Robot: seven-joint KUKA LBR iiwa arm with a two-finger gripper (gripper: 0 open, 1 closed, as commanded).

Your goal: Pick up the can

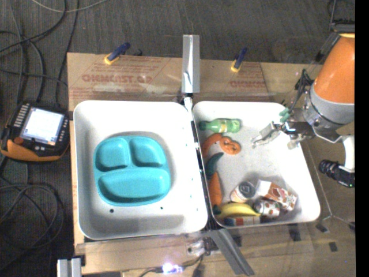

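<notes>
Silver-lidded and small, the can (pixel 247 190) lies in the near corner of the right bin (pixel 300 160), pressed among a banana (pixel 237 209), a crumpled snack packet (pixel 281 197) and a carrot (pixel 214 190), so a descending grasp could likely catch a neighbour or slip off. Farther back, the gripper (pixel 266 133) hangs empty with fingers spread, well apart from the can, the arm reaching in from the right.

At three o'clock we see the arm (pixel 337 79): a bulbous orange band above a grey wrist ring. From it we trace thin dark cables to a slender metallic gripper (pixel 266 135), with a small greenish part near its base.
</notes>
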